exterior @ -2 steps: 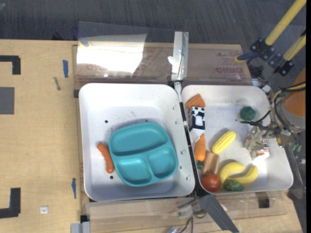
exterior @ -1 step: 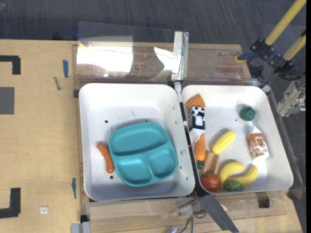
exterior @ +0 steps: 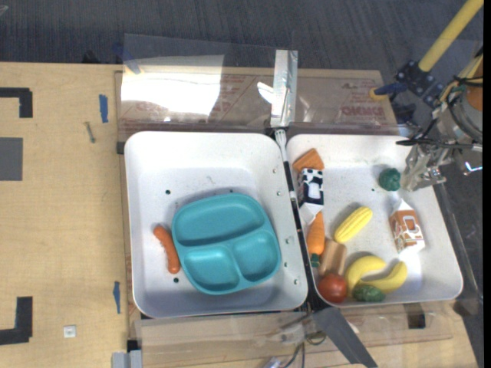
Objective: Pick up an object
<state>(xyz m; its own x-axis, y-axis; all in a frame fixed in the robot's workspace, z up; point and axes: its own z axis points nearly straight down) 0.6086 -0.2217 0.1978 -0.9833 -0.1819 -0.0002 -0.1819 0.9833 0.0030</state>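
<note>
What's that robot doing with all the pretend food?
The robot arm is reaching in from the right, and its gripper hangs over the back of the right bin, beside a small green ball. It has nothing in its grip. The toy food lies in that bin: a corn cob, a banana, a tomato and a carrot. The left bin has a teal divided plate and a sausage.

A robotics lab or test bench, by the look of it; a plywood bench [exterior: 54,205] marked with black tape corners along its left edge; two white bins [exterior: 146,159] set side by side, holding toy food [exterior: 353,225] and a teal divided plate [exterior: 225,242]; grey carpet [exterior: 230,6] beyond the far edge.
</note>
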